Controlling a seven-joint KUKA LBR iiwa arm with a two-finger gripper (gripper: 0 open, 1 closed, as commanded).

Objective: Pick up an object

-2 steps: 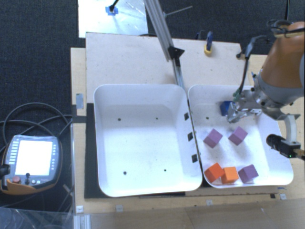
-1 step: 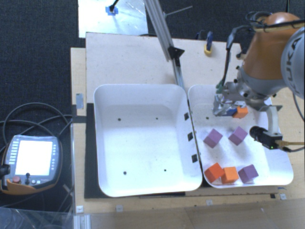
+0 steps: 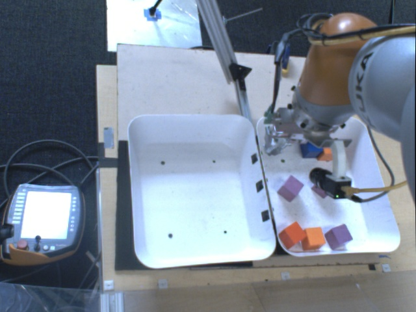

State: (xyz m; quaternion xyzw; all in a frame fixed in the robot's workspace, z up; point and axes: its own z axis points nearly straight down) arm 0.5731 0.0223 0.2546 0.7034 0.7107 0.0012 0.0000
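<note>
My gripper (image 3: 275,140) hangs low over the far left corner of the right bin (image 3: 380,174), under the grey arm with its orange band. No block shows in it. Just to its right lie a blue block (image 3: 311,151) and a small orange piece (image 3: 325,155). A purple cube (image 3: 290,188) sits below the gripper, apart from it. Along the near edge of this bin rest two orange cubes (image 3: 292,233) (image 3: 314,238) and another purple cube (image 3: 338,236). A small purple piece (image 3: 318,190) is partly hidden by a black fitting on the arm.
The left bin (image 3: 140,194) lies beside the right one, their walls meeting near the gripper. A slanted metal pole (image 3: 221,38) rises behind the bins. A teach pendant (image 3: 42,223) with cables sits left of the bench.
</note>
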